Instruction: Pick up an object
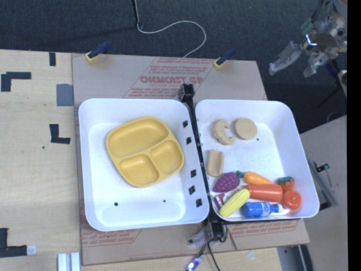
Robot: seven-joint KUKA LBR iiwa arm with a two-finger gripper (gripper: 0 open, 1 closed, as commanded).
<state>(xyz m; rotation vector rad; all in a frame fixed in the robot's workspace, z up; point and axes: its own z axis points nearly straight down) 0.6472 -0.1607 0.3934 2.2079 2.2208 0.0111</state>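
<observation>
Toy food crowds the near corner of the right bin (293,123): a corn cob (234,202), blue bottle (260,209), tomato (291,199), carrot (257,179) and grapes (227,181), touching one another. Beyond them lie a biscuit (245,129) and croissant (222,132). Far beyond the bin, the gripper (296,61) hangs spread, holding nothing. Reaching into the crowded pile risks nudging neighbours or a slipped pinch.

Two shallow white bins (90,151), one yellow three-compartment plastic tray (145,150), ten toy foods in the right bin, two blue-and-yellow clamps (98,51)
</observation>
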